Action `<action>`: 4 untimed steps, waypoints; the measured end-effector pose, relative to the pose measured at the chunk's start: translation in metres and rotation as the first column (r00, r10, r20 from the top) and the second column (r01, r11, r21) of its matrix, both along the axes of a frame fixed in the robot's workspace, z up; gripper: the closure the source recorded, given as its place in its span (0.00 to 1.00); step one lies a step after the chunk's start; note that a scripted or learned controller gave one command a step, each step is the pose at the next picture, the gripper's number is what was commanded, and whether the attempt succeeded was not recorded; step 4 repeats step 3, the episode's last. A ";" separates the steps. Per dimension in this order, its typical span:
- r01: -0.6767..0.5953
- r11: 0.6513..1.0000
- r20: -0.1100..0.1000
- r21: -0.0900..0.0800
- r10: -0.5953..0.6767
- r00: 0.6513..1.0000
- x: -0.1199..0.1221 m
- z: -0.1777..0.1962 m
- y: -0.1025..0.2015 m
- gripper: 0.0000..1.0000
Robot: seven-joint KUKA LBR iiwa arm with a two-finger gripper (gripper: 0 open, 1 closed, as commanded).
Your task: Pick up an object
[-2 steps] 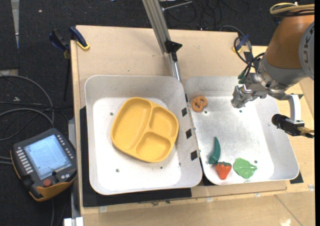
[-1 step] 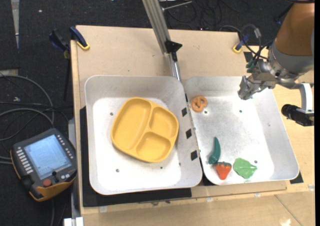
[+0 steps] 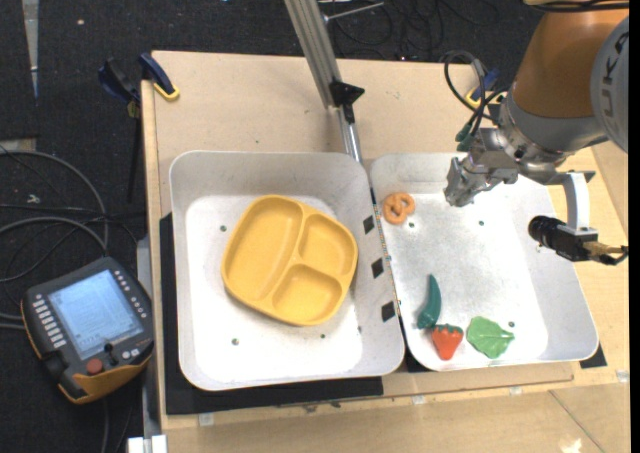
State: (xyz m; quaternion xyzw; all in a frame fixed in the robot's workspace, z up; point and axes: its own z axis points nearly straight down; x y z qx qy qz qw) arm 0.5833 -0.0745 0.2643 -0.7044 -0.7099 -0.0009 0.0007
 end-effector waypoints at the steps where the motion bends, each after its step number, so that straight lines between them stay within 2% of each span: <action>1: 0.000 1.000 -0.003 -0.001 0.000 1.000 -0.014 -0.016 0.050 1.00; 3: 0.000 1.000 -0.003 -0.001 0.000 1.000 -0.034 -0.040 0.157 1.00; 4: 0.000 1.000 -0.003 -0.001 0.000 1.000 -0.034 -0.040 0.157 1.00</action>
